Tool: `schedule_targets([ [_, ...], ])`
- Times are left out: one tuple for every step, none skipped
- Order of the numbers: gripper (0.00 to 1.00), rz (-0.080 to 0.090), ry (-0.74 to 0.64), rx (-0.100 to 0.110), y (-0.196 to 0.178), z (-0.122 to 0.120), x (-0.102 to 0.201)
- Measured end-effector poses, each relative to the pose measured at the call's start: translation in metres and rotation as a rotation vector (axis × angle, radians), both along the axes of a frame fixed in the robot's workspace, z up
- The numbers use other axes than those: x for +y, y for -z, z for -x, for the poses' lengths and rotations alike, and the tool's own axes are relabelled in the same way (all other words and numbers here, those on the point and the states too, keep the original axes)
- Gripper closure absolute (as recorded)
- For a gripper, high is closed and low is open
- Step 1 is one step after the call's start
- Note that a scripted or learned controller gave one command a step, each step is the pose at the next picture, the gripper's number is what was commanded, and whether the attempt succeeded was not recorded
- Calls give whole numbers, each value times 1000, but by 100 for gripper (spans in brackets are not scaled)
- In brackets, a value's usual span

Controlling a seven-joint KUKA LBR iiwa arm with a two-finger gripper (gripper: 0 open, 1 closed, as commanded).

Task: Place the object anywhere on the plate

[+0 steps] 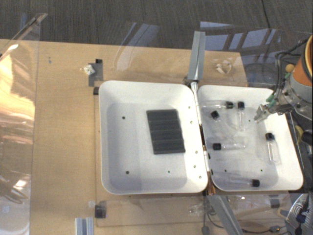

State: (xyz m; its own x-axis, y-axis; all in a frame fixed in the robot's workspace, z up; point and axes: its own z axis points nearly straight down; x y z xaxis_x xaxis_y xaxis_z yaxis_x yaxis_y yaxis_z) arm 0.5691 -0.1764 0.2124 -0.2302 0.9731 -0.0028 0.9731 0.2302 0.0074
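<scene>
Pick stage: pincer (260,114) over right bin (293,177), nothing visibly held; opening can't be judged.
Clear vials (270,148) w/ black caps lie scattered in the bin; dark ribbed plate (166,131) in left bin (110,146). Centre on one vial, approach across its length, avoid neighbours.

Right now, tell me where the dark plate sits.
The dark plate lies flat near the middle of the left bin, towards the side next to the right bin that holds the clear vials.
</scene>
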Motion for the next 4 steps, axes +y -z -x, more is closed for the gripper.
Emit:
schedule_targets([
  [100,-1,46,2,33,-13,63],
  [100,-1,-31,1,26,-50,133],
  [100,2,-557,-1,26,-65,183],
  [100,-1,-106,2,26,-65,252],
])
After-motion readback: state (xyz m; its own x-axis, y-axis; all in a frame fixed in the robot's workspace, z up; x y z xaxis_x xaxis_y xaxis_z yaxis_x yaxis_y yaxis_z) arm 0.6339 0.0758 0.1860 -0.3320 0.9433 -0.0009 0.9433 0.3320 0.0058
